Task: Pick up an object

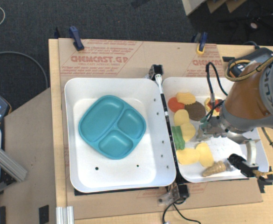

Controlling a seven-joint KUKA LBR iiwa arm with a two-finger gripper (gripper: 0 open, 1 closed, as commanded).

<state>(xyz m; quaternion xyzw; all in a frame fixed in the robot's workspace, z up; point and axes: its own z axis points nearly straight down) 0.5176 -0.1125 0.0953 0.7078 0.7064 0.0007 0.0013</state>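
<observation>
**Crowded right bin risked a missed or double grasp**

We saw the left bin (76,171) holding only a teal divided plate (112,126), left of centre. The right bin (248,174), right of centre, held the candidates: toy foods packed close together, yellow pieces (194,154), a brown piece (195,110), a red one (175,104), a green strip (178,136). The gripper (206,130) sat low among them; we could not tell its jaw state. We judged that tight packing could make the fingers snag neighbours or slip off.
</observation>
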